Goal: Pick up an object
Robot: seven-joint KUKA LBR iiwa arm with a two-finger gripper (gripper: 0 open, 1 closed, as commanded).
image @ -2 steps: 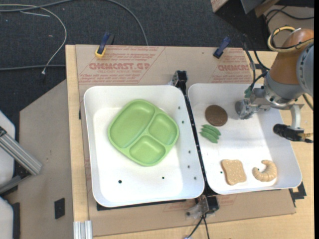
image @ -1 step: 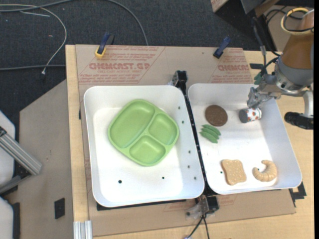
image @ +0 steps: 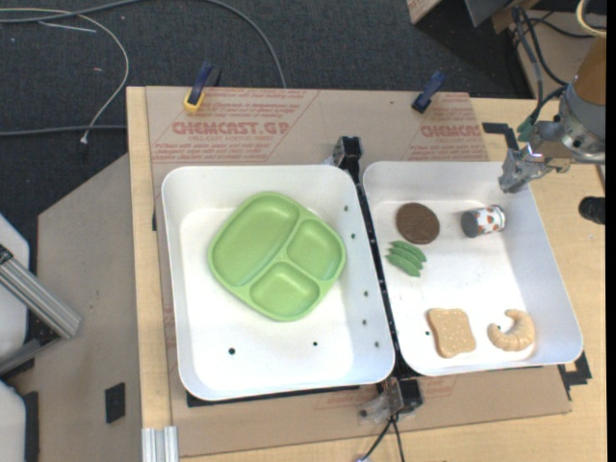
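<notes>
Cardboard covers the bench under two white bins. Near in the right bin [image: 553, 287] lie toast [image: 450, 331] and a croissant [image: 513, 331]; farther, a cookie [image: 418, 222] and a small can [image: 482, 221]. The gripper [image: 517, 173] hangs over the far right rim, just beyond the can, holding nothing; its opening I cannot tell.

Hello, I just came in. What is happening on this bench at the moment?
A robot arm reaches in from the right, and its gripper hangs over the far edge of the right bin, holding nothing that can be seen. Nearest to it lies a small grey and red object. The same bin holds a brown disc, green pea pods, a slice of toast and a croissant. A green divided plate lies in the left bin.
</notes>
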